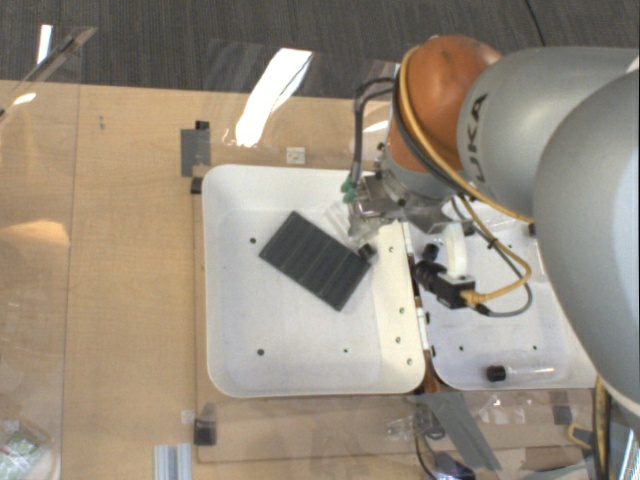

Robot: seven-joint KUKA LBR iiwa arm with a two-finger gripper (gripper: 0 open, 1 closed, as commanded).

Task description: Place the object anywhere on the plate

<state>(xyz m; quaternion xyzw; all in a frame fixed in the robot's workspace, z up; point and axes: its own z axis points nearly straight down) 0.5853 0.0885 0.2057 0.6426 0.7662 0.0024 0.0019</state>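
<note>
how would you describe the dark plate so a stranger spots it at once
Start at the left white bin, the larger of the two seen on the wooden bench. In its upper middle lies a flat, dark grey ribbed plate, rectangular and turned at a slant, with the gripper at its right corner. It is the one large dark thing on the white floor.

dark grey ribbed plate (315, 259) with parallel grooves; left bin (250, 358) white with small dark dots; right bin (520, 363) white too; arm (560, 158) light grey with orange band (435, 78); yellow cable (505, 283) near wrist; bench (110, 298) pale wood grain; floor (250, 8) dark grey carpet weave
</note>
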